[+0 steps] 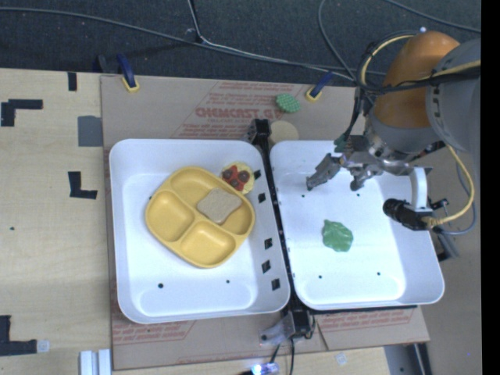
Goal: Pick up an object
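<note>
A small green lumpy object (337,235) lies in the right white bin (391,287), a little right of its middle. My gripper (340,176) hangs over the bin's upper part, above and slightly behind the green object. Its two dark fingers (320,173) are spread apart with nothing between them. In the left white bin (141,287) rests a yellow divided plate (180,217) with a slice of toast (219,205) in one compartment and a red berry-like item (237,177) at its upper right corner.
A green round object (287,102) lies on the cardboard behind the bins. Black clips run along the divider (269,209) between the bins. Cables cross the dark floor at the back. A black fitting (402,212) of the arm overhangs the right bin's right side.
</note>
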Controlling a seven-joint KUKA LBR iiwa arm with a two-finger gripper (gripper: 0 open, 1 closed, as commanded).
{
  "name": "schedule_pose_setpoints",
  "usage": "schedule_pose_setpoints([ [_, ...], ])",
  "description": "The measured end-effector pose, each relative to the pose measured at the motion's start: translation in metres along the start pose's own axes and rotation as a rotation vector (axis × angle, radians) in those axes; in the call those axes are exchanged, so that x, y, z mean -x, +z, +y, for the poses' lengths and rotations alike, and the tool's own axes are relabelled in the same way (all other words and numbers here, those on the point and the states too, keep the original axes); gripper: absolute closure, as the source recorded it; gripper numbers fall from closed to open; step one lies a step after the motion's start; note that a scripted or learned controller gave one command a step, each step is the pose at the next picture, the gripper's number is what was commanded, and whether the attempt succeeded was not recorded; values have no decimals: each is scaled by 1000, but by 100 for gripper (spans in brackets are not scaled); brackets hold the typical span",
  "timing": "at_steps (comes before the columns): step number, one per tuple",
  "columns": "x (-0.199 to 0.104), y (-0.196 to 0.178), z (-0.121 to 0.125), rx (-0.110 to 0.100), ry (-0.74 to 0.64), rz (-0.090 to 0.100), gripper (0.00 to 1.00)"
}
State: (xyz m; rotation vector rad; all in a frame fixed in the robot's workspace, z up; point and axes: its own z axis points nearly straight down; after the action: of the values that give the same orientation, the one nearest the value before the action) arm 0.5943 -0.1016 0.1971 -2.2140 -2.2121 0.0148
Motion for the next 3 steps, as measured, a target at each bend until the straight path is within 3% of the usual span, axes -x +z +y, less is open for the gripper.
schedule_pose_setpoints([
  [1,0,-7,3,13,-3,-1,0],
  [3,3,95,3,8,-1,-2,0],
])
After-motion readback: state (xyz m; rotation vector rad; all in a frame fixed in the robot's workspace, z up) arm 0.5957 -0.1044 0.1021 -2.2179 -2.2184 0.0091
